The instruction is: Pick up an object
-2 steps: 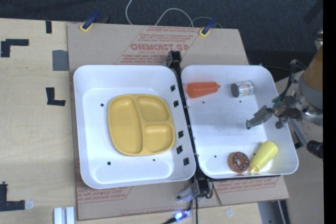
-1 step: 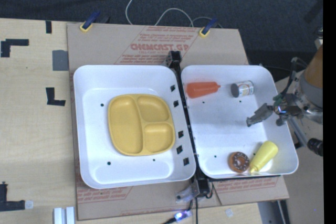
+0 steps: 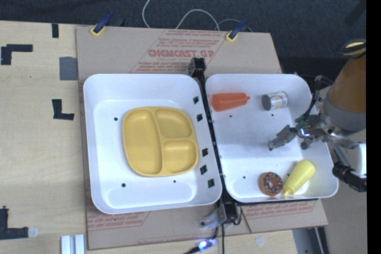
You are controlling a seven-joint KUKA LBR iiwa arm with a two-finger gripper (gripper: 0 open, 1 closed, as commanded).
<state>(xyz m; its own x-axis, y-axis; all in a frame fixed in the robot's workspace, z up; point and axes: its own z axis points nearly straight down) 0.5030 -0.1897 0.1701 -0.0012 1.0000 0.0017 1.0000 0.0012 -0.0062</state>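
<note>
Nearby claw (image 3: pixel 280 141), state unclear: can (image 3: pixel 275 101), carrot (image 3: pixel 228 101), donut (image 3: pixel 271 183), yellow bottle (image 3: pixel 299 176); nothing touching.

Camera view: single fixed overhead camera, angled down, moderately distant; left bin (image 3: pixel 98 128) left of centre, right bin (image 3: pixel 250 128) beside it.

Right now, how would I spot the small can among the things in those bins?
Look in the right-hand shallow white bin, along its far edge. The small silver metal can lies right of the orange plastic carrot, the one shiny grey item there.
</note>
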